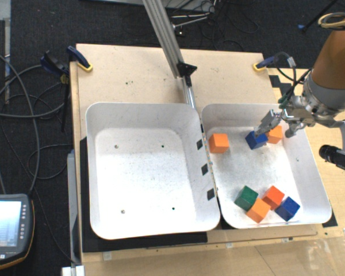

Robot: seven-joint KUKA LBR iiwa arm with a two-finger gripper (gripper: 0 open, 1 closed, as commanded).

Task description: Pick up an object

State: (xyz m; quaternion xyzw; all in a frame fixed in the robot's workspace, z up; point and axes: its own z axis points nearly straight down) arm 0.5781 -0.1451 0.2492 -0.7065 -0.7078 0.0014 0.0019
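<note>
The right bin holds several small blocks. My gripper hangs over its far right part with the fingers spread, so it is open. A small orange block lies just under the fingers, and a blue block touches that block's left side, beside the left finger. Nothing is lifted off the bin floor. Another orange cube stands alone near the bin's left wall.
At the right bin's front lie a green block, two orange blocks and a blue block, bunched together. The left bin stands next to it. A metal pole slants in above the divide.
</note>
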